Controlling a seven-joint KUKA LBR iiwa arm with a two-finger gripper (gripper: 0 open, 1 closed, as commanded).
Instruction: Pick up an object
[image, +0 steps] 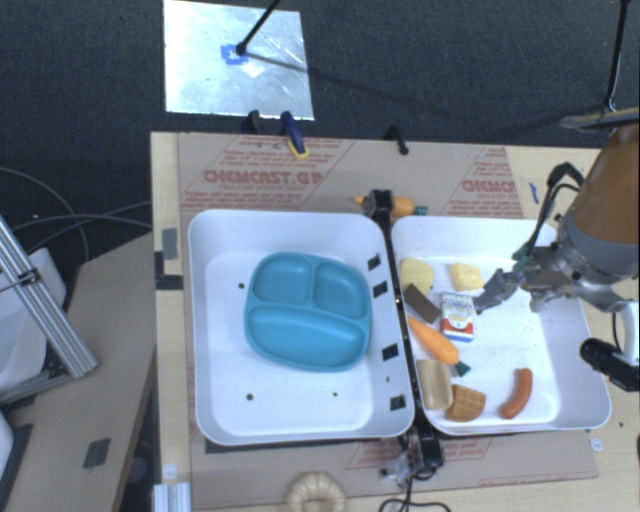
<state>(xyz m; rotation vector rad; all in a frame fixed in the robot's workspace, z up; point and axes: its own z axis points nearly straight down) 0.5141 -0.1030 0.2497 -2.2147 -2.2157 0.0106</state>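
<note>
- Your gripper (497, 290) sits low over the right bin (570, 345), near the middle of it, with the arm (600, 230) coming in from the bin's right edge. I cannot tell how it is set at the tip; nothing is visibly held in it.
- The things you could pick are crowded along the right bin's left edge, probably because that is where they were tipped in. A small carton (457, 314) with a red base lies just beside the gripper tip and looks like the nearest target.
- A carrot (434, 340) lies on a slant touching the carton's lower left corner, so a grab at the carton may nudge it.
- Two yellow pieces (417, 275) (465, 276) sit near the bin's top edge, well spaced and easier to take alone.
- A waffle (465, 402) and a bread slice (434, 382) lie touching each other near the bottom edge, with a sausage (517, 392) apart to their right.
- The left bin (215, 310) holds a blue divided plate (307, 310) at its centre, likely the drop-off spot.
</note>
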